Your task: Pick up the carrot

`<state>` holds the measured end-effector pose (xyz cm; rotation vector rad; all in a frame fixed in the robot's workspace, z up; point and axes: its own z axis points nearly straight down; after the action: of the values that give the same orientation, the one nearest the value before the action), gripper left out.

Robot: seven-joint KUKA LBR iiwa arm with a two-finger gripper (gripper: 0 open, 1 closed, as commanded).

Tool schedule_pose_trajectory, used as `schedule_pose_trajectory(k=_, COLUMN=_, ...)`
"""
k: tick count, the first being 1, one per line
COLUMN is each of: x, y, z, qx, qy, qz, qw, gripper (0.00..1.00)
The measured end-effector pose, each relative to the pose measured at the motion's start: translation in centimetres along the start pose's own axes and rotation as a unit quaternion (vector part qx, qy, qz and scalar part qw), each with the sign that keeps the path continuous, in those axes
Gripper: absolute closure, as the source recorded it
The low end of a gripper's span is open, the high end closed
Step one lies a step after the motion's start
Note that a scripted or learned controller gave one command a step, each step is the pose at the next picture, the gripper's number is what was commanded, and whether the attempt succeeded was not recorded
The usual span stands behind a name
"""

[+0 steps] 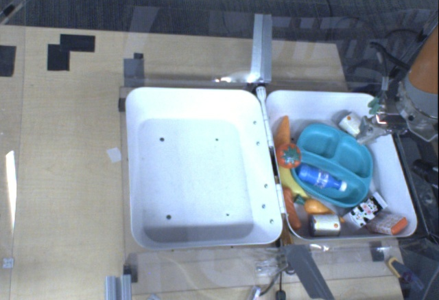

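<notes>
The carrot (282, 132), orange and tapered, lies along the left wall of the right bin (398, 161), just above a small teal and red toy (290, 154). My gripper (376, 119) hangs over the bin's upper right corner, next to a small white object (348, 123). It is well to the right of the carrot, with a blue plate between them. I see nothing held in it.
A blue divided plate (337, 154) with a blue bottle (321, 180) fills the bin's middle. A yellow banana (294, 184), an orange fruit (315, 207), a can (324, 225), a black-and-white box (363, 211) and a reddish item (390, 224) crowd the front. The left bin (199, 161) adjoins.
</notes>
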<state>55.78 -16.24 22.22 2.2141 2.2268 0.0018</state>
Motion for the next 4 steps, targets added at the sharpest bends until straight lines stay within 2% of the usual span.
schedule_pose_trajectory(k=1, x=5.0, y=-3.9, z=12.1, qx=-0.003, qy=-0.002, qz=0.173, qw=0.9849, gripper=0.0)
schedule_pose_trajectory(k=2, x=1.9, y=-1.1, z=12.8, qx=0.0, qy=0.008, qz=0.402, qw=0.9157, gripper=0.0)
schedule_pose_trajectory(k=3, x=6.8, y=-5.2, z=12.6, qx=-0.022, qy=0.0, qz=0.49, qw=0.8712, gripper=0.0)
schedule_pose_trajectory(k=4, x=7.9, y=-6.9, z=5.3, qx=0.0, qy=0.0, qz=0.431, qw=0.9021, gripper=0.0)
